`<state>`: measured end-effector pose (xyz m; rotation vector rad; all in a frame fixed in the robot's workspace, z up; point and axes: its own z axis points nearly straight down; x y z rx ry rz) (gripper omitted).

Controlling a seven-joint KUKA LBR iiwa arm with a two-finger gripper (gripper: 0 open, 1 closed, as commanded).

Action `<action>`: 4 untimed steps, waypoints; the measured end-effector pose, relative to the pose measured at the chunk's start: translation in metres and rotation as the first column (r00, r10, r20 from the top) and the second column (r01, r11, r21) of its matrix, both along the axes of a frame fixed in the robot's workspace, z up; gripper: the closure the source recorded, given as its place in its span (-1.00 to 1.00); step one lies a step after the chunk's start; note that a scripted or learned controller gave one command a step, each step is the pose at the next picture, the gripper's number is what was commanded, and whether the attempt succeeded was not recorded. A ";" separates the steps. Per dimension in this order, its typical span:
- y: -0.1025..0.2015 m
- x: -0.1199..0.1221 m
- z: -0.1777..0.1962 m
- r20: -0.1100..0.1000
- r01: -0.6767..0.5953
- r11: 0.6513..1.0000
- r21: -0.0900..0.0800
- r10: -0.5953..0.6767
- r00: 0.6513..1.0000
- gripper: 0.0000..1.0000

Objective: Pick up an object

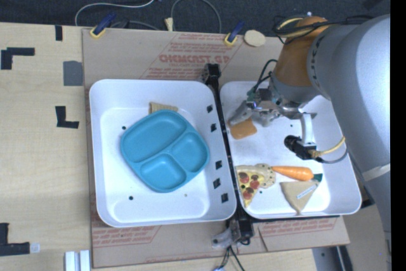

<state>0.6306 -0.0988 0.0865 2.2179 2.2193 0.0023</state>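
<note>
My gripper (pixel 252 116) hangs over the upper left part of the right bin (pixel 330 112), reached in from the right. Its fingers (pixel 238 115) stand open, spread just behind a tan, bread-like piece (pixel 243 131) that lies on the bin floor. Nothing sits between the fingers. Nearer the front of the same bin lie a pizza slice (pixel 253 179), an orange carrot (pixel 292 172) and a pale wedge (pixel 298 194). The left bin (pixel 108 155) bears a blue divided plate (pixel 165 150), with a tan slice (pixel 162 108) partly hidden behind it.
A black divider (pixel 217 136) runs between the two bins. The arm's large grey body (pixel 365 98) covers the right bin's far right side. Cables and clamps (pixel 101 28) lie on the cardboard behind the bins.
</note>
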 end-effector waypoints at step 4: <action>-0.008 0.021 -0.001 -0.003 -0.002 1.000 0.003 0.002 1.000 -1.00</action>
